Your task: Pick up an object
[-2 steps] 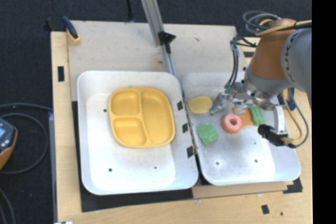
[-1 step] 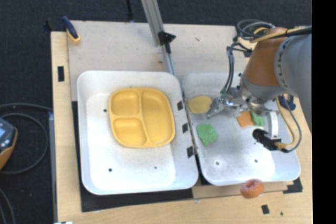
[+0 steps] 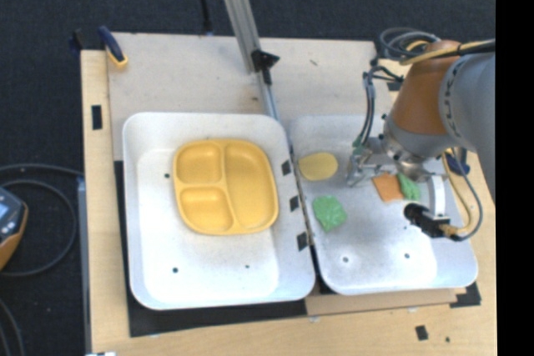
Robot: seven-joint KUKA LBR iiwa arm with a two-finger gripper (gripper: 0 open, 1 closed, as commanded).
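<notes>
In the right bin [image 3: 392, 263] lie a flat yellow round piece [image 3: 318, 167], a crumpled green piece [image 3: 329, 213], an orange block [image 3: 387, 188] and a small green piece [image 3: 409, 186]. My gripper [image 3: 360, 171] hangs low over the bin's upper middle. It is just right of the yellow round piece and just left of the orange block. The arm's grey wrist and orange band [image 3: 421, 100] cover the bin's upper right corner.
The left bin [image 3: 150, 263] holds a yellow three-compartment plate [image 3: 225, 184]. A slanted metal post [image 3: 238, 0] rises from behind the bins. Cables and a black connector [image 3: 421, 218] hang from the arm over the right bin's right side.
</notes>
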